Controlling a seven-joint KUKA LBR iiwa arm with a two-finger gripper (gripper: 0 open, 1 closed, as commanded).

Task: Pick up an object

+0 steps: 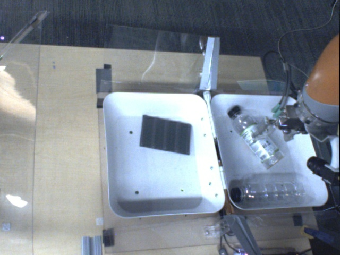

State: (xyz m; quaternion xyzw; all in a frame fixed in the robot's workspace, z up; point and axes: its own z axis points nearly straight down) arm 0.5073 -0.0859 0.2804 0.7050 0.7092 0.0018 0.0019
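Observation:
Two clear plastic bottles lie in the right bin (313,158). One bottle (256,138) lies at a slant in the bin's middle, its black cap toward the back left. The other bottle (271,191) lies along the bin's front wall with its dark cap to the left. A dark grey rectangular pad (165,134) rests flat in the left bin (122,163). The arm's orange band and grey wrist reach in from the right, and my gripper (278,122) sits low over the right bin, right beside the slanted bottle's upper side.
A metal divider post (209,62) rises between the bins at the back. Cables (289,78) hang behind the right bin. Black clamps sit at the bench edges, and a clear sheet covers the bench on the left.

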